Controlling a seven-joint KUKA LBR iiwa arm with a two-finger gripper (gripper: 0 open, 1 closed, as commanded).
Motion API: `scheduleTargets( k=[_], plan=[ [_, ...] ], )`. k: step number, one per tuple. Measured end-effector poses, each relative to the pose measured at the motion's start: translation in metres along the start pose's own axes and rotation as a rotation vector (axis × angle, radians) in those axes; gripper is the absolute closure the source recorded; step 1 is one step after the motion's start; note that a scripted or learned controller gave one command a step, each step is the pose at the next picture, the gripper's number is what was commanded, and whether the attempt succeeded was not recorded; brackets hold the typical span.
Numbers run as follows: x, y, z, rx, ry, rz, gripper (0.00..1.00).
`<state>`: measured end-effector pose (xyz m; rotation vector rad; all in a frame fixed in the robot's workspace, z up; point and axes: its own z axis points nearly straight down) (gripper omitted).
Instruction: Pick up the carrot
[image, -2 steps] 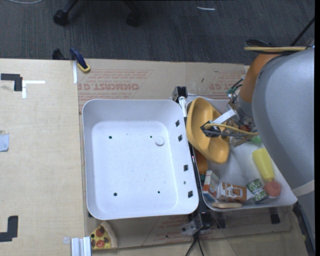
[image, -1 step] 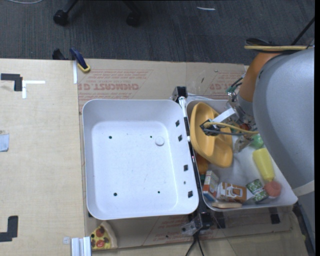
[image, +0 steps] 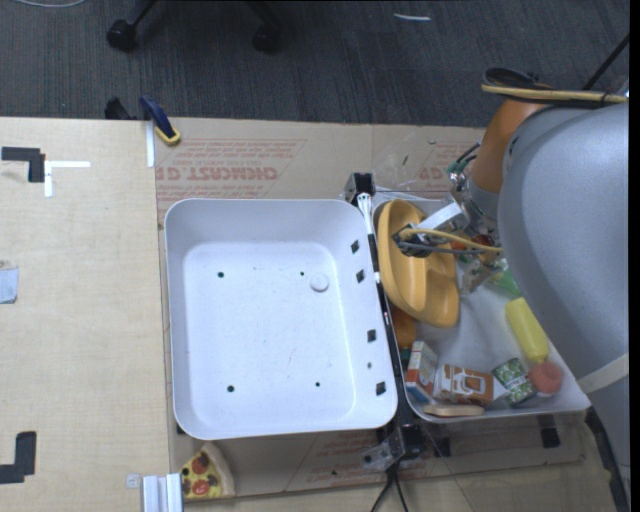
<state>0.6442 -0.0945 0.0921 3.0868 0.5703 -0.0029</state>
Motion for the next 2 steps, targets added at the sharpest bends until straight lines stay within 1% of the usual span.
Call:
scheduleTargets(
  k=[1,2],
  plan=[
    [-0.050,-0.013,0.001,0.001,-0.004,0.142,0.00],
    [-0.109,-0.037,0.000,0.000,0.000,0.077,0.00]
  ],
)
